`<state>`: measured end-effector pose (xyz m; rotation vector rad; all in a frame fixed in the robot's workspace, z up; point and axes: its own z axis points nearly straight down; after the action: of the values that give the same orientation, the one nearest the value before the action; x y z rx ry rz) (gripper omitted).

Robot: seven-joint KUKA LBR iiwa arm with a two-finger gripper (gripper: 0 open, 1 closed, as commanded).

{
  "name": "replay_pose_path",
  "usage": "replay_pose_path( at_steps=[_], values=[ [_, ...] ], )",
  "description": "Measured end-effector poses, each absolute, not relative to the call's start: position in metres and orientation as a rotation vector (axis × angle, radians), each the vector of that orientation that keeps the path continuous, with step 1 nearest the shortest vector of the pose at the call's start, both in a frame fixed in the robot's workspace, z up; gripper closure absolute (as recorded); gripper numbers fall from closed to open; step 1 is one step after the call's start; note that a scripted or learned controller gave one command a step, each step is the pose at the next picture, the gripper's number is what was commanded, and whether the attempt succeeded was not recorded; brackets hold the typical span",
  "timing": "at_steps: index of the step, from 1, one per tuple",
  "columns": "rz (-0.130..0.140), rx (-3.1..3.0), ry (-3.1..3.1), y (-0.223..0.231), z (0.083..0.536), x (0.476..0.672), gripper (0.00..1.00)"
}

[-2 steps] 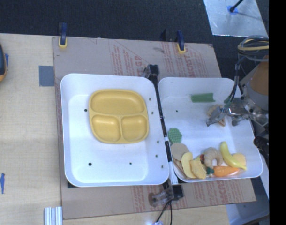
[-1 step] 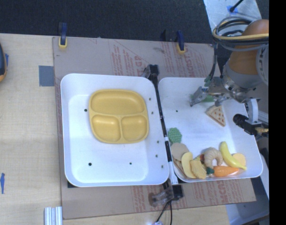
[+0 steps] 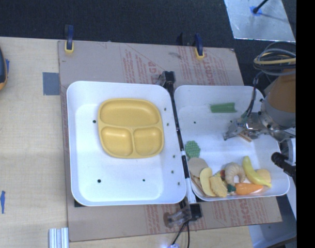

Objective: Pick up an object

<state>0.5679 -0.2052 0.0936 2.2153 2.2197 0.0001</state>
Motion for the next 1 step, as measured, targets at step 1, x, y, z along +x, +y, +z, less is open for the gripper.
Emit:
replay_pose_path(
  at_steps=[1],
  values=[
    [0.008,2.206,2.225,-0.1825,0.1653,0.6407,0.0]
  ],
)
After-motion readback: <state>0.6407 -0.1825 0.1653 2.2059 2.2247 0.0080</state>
